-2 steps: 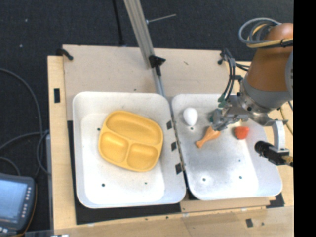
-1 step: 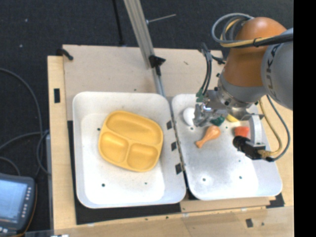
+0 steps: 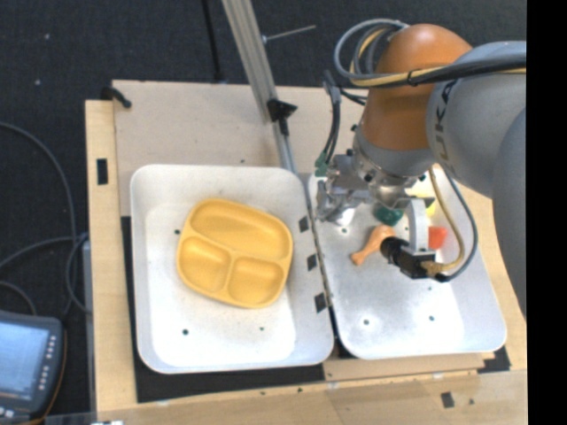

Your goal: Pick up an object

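Camera view: the gripper (image 3: 341, 204) hovers in the right bin (image 3: 416, 326), left of the orange piece (image 3: 370, 244); its opening I cannot tell. Centre over that piece before descending.

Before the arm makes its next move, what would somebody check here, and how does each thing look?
1. Is the end effector over the bin that holds the small objects? Ok: it hangs over the right bin, near its upper left corner.
2. Is there something to pick? Ok: an orange object lies just beside the end effector, with a green piece and a red-orange piece close by.
3. Is anything already held? Cannot tell: the wrist hides the fingers.
4. Are the objects well apart? Not ok: they crowd together under the arm.
5. Is the yellow divided tray out of the way? Ok: it lies in the left bin.
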Tool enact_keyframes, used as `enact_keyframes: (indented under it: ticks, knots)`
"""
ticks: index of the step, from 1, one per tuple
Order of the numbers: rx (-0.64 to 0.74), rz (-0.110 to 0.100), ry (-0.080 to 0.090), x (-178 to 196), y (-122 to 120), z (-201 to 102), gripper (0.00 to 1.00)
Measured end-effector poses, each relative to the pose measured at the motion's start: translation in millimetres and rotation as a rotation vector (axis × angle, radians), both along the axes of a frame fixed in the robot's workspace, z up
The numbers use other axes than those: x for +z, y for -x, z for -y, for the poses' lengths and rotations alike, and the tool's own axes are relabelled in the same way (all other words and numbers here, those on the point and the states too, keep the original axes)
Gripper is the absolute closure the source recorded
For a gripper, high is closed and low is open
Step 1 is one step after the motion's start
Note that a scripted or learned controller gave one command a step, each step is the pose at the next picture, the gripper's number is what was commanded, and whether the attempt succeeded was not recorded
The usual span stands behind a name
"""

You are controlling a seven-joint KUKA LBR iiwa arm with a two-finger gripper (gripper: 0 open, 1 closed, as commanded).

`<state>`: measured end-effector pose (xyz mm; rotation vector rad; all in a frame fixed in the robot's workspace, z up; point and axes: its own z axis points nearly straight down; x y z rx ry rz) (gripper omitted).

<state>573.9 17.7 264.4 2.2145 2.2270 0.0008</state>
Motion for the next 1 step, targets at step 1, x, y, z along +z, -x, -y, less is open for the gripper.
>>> enact_keyframes:
  ticks: [1]
  knots:
    - [0.0, 0.001, -0.001, -3.7, -31.3, -49.8, 1.0]
